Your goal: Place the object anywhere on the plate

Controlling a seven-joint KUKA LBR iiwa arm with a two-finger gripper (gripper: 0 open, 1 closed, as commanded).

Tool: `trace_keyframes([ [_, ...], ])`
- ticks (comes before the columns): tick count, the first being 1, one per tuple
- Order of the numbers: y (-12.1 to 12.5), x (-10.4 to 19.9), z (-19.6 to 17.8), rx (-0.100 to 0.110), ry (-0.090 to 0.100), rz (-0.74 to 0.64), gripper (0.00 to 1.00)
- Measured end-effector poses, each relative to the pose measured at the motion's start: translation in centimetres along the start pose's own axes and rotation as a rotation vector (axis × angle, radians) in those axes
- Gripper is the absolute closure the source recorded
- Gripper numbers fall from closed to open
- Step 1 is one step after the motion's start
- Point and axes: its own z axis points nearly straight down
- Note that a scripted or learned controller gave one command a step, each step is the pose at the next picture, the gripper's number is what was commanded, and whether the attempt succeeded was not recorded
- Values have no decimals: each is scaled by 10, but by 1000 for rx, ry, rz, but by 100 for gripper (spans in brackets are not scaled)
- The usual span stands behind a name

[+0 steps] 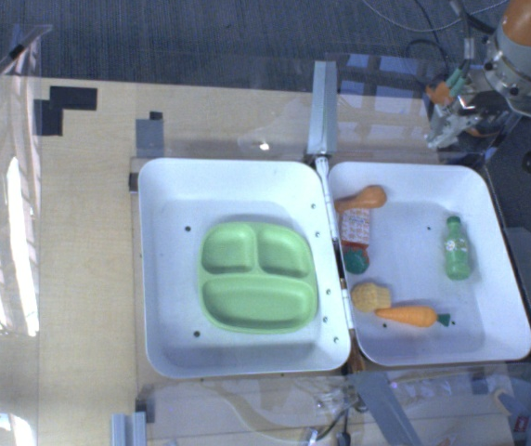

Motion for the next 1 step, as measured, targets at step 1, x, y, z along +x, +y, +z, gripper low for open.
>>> trace_keyframes([
  [1,9,38,99,2,2,-138,100],
])
